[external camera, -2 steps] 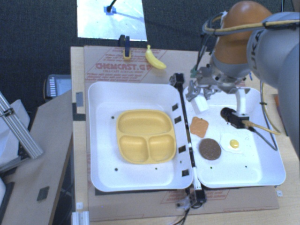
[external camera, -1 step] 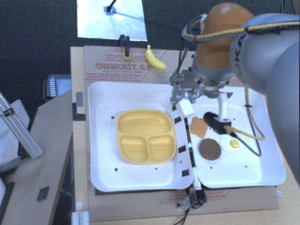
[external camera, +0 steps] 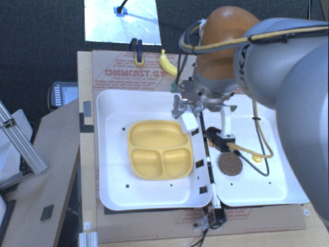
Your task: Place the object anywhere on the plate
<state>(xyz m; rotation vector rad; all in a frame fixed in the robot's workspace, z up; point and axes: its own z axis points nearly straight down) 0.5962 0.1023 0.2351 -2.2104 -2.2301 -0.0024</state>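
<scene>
**Arm parked over the divider, cookie sitting in the right bin**

From my remote seat: the gripper [external camera: 187, 118] hangs over the seam between the two bins, right at the upper right corner of the yellow plate [external camera: 157, 149]. I honestly can't tell how the claw stands, the wrist blocks it. The plate, three compartments, lies in the left bin [external camera: 110, 153]. The object, a round brown cookie [external camera: 231, 164], lies flat in the right bin [external camera: 267, 184], lower centre-right of frame, near the divider. Being round, it has no long axis to speak of. A yellow cable [external camera: 249, 153] loops just beside it. A banana [external camera: 167, 64] rests on the cardboard [external camera: 118, 76] at top centre.
</scene>
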